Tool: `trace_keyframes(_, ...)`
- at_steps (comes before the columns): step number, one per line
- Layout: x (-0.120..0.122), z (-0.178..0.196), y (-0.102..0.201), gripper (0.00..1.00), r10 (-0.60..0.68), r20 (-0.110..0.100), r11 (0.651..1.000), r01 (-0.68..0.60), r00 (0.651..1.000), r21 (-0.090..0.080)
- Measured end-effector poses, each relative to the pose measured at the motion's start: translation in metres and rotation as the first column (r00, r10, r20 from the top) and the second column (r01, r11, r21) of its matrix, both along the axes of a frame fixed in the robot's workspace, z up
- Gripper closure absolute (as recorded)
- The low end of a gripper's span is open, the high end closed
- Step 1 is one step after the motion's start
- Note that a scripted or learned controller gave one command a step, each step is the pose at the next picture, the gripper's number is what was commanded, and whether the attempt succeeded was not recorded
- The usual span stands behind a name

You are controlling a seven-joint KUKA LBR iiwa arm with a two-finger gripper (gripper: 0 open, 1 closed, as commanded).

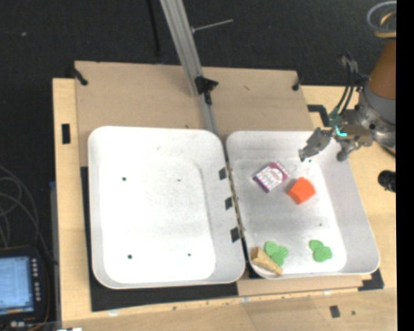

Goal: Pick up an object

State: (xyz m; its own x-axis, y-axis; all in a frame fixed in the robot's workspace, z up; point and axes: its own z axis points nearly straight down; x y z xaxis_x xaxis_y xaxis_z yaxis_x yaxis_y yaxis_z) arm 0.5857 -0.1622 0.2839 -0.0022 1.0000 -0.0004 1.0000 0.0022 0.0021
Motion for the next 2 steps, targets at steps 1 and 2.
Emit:
trace_keyframes(1, -0.007, -0.048, -0.008, 0.0, -0.003, -0.005, 1.0, 0.003, 1.0, -0.001)
trace_keyframes(2, -0.011, -0.111, -0.007, 0.0, -0.004, -0.007, 1.0, 0.004, 1.0, -0.001)
